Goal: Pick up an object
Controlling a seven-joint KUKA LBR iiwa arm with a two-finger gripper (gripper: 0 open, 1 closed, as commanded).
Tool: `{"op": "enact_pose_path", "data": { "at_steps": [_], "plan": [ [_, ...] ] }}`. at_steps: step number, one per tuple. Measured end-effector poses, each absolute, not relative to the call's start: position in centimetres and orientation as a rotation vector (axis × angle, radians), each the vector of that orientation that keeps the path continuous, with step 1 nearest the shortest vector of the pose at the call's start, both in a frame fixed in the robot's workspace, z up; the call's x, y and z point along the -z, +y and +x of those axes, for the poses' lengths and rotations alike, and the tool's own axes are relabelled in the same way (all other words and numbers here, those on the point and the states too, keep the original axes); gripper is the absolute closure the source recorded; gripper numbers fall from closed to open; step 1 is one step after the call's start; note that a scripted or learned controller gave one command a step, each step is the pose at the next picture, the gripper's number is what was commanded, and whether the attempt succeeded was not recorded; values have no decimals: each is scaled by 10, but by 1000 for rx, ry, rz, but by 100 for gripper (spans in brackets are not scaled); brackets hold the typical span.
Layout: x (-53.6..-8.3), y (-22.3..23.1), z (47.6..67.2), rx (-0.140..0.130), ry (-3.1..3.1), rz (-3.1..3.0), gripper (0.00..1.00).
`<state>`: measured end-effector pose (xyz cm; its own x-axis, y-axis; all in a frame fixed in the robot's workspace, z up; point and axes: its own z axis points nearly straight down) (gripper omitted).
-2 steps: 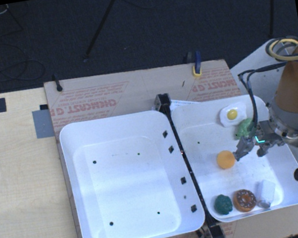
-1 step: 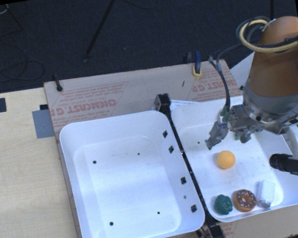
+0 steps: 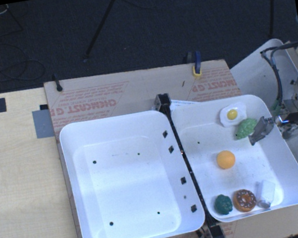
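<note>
Right bin [image 3: 294, 167]: gripper [image 3: 261, 131] at right wall, touching green leafy piece [image 3: 246, 127] (finger state cannot be told). One each: fried egg [image 3: 232, 114], orange ball [image 3: 226, 159], doughnut [image 3: 244, 199], dark green lump [image 3: 223, 204].

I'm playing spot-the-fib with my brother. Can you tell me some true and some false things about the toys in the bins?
1. The orange ball lies in the right bin. True.
2. The fried egg sits in the left bin. False: it is in the right bin, near its far edge.
3. The donut lies between the dark green toy and a clear white thing. True.
4. The tool is by the donut. False: it is beside the light green toy.
</note>
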<state>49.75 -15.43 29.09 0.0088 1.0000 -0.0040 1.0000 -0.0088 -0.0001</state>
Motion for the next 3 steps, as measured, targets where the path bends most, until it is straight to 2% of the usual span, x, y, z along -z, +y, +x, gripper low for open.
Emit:
{"op": "enact_pose_path", "data": {
  "at_steps": [1,2,3],
  "plan": [
    [-236,-148,487,6,2226,2227,0],
    [-142,-134,491,8,2229,2228,0],
    [-160,-152,579,-3,2220,2215,0]
  ]
}}
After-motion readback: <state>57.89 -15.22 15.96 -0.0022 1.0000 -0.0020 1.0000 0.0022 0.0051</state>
